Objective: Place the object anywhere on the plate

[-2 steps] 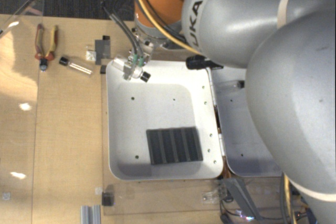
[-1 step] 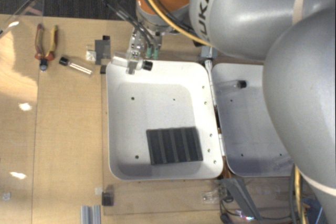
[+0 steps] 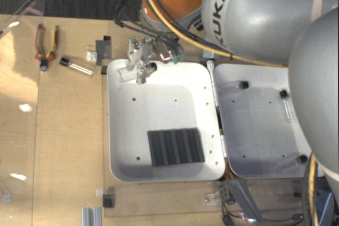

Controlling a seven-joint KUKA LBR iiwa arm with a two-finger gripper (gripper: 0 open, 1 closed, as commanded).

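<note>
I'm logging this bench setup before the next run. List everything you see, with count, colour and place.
Bins: two, white, side by side at centre and right of the bench.
Ribbed plate: one, dark grey, lying in the left bin near its front edge.
Pliers: one, red and yellow handles, on the bench at far left.
Small tube: one, clear with black cap, on the bench right of the pliers.
Bench: one, light wood.
Arm: one, grey with orange band, reaching in from the right.
Claw: one, metallic, over the left bin's back left corner.
</note>
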